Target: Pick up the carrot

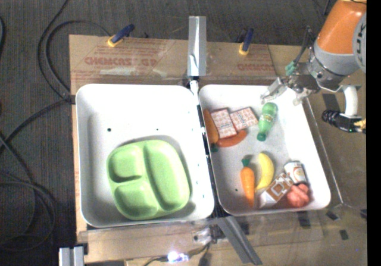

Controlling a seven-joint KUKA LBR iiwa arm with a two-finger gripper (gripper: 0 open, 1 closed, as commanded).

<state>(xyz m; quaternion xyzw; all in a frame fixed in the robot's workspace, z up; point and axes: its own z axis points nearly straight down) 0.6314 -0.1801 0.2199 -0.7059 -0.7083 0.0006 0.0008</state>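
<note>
Two white bins (83, 140) are borne by a cardboard-topped desk (137, 59) over dark carpet. The claw (286, 87) is seen spread open, empty, above the right bin's far edge; the carrot (247, 182) lies beside a banana (264, 169).

The carrot (247, 179) lies in the right bin (315, 140) with a banana (264, 170) touching its right side, so that flank is blocked. Bare bin floor lies open to its left and above it. The boxes (233, 121) and green bottle (266, 120) sit well apart from it.
</note>
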